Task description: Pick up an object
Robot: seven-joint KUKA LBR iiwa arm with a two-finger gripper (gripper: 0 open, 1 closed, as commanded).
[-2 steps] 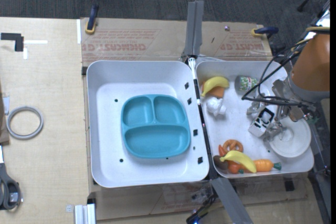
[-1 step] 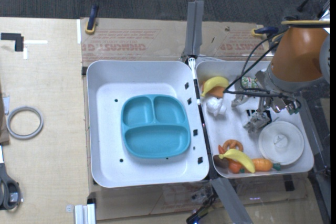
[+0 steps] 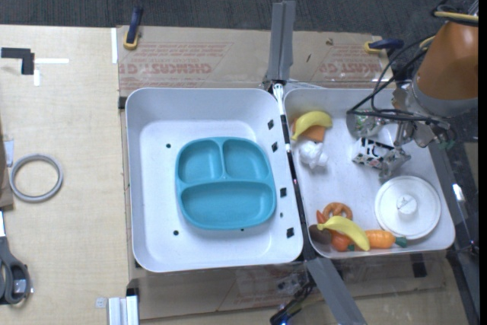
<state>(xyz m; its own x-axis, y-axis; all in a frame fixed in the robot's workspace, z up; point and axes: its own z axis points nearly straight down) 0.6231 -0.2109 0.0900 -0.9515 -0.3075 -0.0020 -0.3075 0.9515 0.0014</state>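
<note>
My gripper (image 3: 386,147) hangs low over the back right part of the right bin (image 3: 346,186). A small black-and-white patterned object (image 3: 368,153) lies right under it, touching or nearly touching it. Along this bin's left side lie a yellow banana (image 3: 312,121) on an orange piece (image 3: 315,135) and a white lump (image 3: 311,154). At the front are a second banana (image 3: 344,229), a brown pretzel (image 3: 335,211), an orange carrot (image 3: 380,238) and a dark red piece (image 3: 340,242). A round white lid (image 3: 408,205) sits at the front right.
The left bin (image 3: 148,186) holds a blue divided plate (image 3: 226,183). A grey divider post (image 3: 281,42) stands behind the two bins. On the bench at left lie a grey ring (image 3: 34,177) and scissors (image 3: 11,278). Cables (image 3: 396,76) trail from the wrist.
</note>
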